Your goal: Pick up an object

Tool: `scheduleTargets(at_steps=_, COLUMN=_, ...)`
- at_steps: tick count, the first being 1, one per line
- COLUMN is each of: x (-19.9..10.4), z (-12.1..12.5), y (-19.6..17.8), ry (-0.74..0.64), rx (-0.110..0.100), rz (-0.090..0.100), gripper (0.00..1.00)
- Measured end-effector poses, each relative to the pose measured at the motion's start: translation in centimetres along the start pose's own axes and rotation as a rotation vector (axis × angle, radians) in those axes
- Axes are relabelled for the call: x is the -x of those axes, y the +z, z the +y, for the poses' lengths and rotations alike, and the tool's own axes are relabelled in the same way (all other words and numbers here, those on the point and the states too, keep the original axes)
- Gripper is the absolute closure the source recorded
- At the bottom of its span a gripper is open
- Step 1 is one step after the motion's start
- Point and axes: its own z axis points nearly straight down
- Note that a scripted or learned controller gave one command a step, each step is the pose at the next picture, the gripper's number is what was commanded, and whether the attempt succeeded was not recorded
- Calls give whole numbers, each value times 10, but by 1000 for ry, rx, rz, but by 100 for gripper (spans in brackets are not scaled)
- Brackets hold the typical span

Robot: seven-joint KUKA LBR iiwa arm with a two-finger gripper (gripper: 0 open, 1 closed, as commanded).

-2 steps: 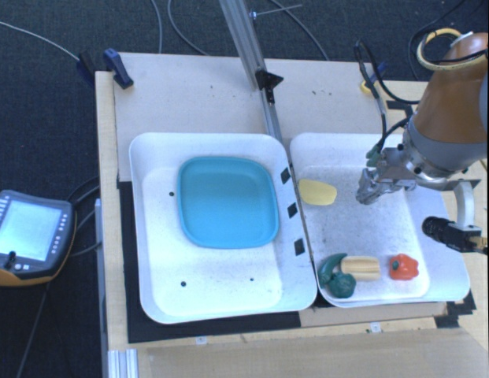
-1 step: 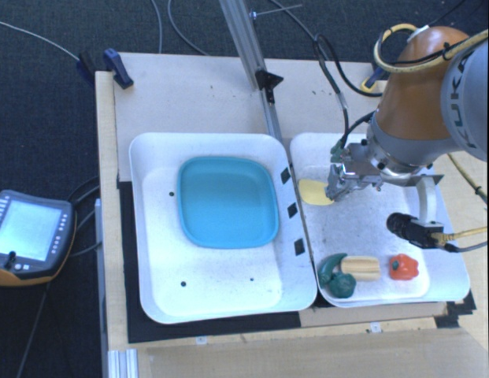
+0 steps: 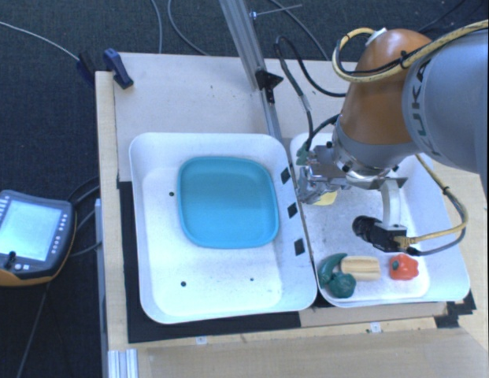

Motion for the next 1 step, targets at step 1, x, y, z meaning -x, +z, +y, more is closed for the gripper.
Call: scheduleTargets(at_steps=1, x=-43, z=-12, y=-6, ry=0, rx=1, rz=0, gripper=100)
